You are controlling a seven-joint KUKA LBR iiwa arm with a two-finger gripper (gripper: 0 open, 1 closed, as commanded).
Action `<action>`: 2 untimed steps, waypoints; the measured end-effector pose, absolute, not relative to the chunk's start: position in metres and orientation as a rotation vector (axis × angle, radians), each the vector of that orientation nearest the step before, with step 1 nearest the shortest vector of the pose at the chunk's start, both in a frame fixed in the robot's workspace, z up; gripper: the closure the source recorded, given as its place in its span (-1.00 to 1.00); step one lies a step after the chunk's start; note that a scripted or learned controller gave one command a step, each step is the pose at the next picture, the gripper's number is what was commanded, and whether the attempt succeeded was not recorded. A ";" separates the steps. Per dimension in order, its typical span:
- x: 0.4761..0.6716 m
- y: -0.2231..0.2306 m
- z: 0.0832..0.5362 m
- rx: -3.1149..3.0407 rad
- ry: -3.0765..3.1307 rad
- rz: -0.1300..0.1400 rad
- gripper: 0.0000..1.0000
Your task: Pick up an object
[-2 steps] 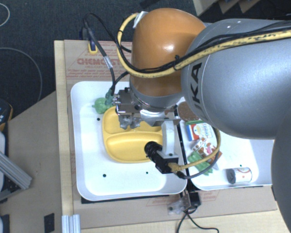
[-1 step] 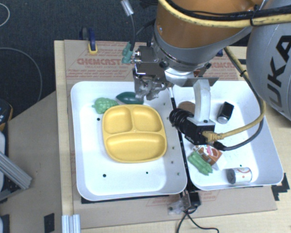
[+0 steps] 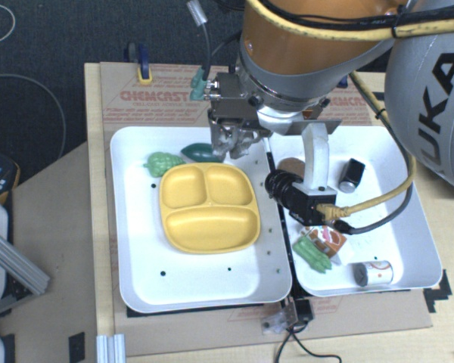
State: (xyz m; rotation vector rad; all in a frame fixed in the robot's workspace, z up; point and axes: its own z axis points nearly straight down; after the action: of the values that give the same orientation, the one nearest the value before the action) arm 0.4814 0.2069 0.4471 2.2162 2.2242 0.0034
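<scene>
The gripper (image 3: 231,144) hangs low over the far edge of the left shallow white bin (image 3: 136,263), its metal fingers pointing down just beside a dark green flat piece (image 3: 197,153) that lies with its long axis running left to right, its narrower end toward the left; whether the fingers are parted or closed I cannot tell, and nothing is visibly held between them. Just left of the dark piece sits a light green knobbly plastic toy (image 3: 163,162), touching the far left corner of a yellow three-compartment plastic plate (image 3: 209,206) that fills the middle of this bin, its large compartment on the near side. In the right shallow white bin (image 3: 420,252) a black cylinder (image 3: 352,174) lies tilted near the far side, a brown round object (image 3: 290,165) shows near the divider, a green ridged toy (image 3: 312,254) lies diagonally beside a red-and-white packet (image 3: 329,238), and a small white can with a grey end (image 3: 371,273) lies on its side at the near edge. Both bins rest on a cardboard-covered surface (image 3: 106,203).
</scene>
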 end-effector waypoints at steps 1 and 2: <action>0.479 0.187 0.424 2.226 2.220 -0.008 1.00; 0.479 0.110 0.355 2.234 2.214 -0.014 1.00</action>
State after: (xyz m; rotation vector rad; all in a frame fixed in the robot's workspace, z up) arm 0.4786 0.1100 0.3549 2.2342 2.2144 -0.0142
